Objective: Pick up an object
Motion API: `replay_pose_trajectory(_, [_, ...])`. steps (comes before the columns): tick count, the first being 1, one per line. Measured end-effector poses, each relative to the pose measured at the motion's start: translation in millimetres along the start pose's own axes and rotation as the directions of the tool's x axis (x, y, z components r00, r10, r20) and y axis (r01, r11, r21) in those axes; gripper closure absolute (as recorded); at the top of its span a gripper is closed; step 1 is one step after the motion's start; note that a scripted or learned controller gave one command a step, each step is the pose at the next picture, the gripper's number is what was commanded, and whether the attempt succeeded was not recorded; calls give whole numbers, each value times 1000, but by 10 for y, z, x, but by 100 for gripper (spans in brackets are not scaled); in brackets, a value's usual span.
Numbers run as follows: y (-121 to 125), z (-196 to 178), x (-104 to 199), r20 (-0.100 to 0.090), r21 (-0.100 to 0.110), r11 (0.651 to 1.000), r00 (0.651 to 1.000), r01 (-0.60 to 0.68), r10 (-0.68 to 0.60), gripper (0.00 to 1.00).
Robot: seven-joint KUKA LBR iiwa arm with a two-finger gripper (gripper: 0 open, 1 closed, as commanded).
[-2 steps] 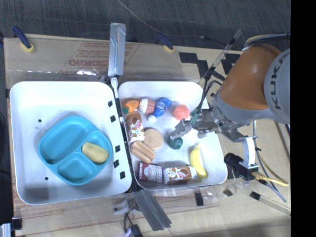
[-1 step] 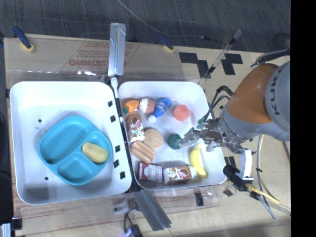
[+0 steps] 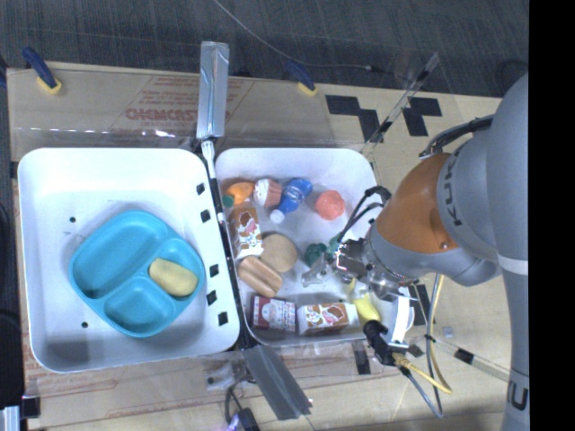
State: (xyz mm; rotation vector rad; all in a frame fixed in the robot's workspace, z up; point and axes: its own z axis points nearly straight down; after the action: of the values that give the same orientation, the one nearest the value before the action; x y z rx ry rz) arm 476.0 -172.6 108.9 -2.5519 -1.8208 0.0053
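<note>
Hand, grip state indeterminate, over right white bin. Tan hot-dog bun at its nine o'clock, long axis ten-to-four; green toy adjacent.

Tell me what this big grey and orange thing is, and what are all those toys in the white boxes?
That grey and orange thing is a robot arm. It reaches in from the right, and a computer program moves it. At its end is a gripper, a hand with two fingers for picking things up. Its job here is to pick up one object.

The picture comes from one camera fixed above the bench, looking down at a slant.

There are two white bins. The left bin holds a blue plate with a yellow toy potato on it. The right bin is full of toy food: a hot dog, a round bun, an orange ball and some small packets.

I cannot see anything held between the fingers.
</note>
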Motion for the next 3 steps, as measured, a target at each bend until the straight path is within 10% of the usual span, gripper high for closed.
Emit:
replay_pose_trajectory(1, [506,177,517,0,-3,995,995,-105,105,0])
replay_pose_trajectory(2, [372,171,176,1,-3,993,993,-122,122,0])
replay_pose_trajectory(3, [372,74,185,0,-1,993,993,-118,118,100])
